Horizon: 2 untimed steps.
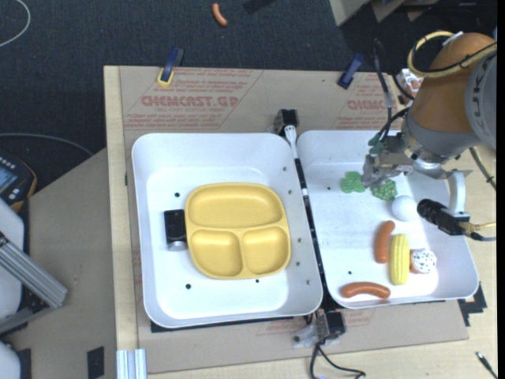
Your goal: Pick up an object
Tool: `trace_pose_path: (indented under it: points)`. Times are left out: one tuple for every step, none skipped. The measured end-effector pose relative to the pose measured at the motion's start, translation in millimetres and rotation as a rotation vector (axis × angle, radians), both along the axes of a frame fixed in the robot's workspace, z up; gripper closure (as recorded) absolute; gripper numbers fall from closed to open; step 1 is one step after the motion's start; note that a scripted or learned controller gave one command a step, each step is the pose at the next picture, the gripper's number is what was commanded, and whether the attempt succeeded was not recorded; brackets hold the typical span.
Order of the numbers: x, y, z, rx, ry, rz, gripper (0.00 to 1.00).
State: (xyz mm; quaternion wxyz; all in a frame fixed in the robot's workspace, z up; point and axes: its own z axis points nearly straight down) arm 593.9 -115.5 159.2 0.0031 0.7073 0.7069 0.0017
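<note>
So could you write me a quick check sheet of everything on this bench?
Surface: two white bins, left bin, right bin, on a board.
Job's things: broccoli, white egg, two sausages, corn cob, spotted ball.
Clutter: yellow divided tray, black block.
Claw: claw low over the greens.
Cables: wires near the front edge.
Surroundings: dark floor, orange scrap.

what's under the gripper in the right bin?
Green leafy toy pieces lie directly below the gripper in the right bin, with another green piece beside them. The gripper body covers the tops of the greens, so contact can't be judged.
</note>
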Motion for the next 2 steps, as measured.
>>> trace_pose_path:
  points:
    - [0,9,48,0.001,0.002,0.002,1.0]
    - [1,9,67,0.001,0.001,0.002,1.0]
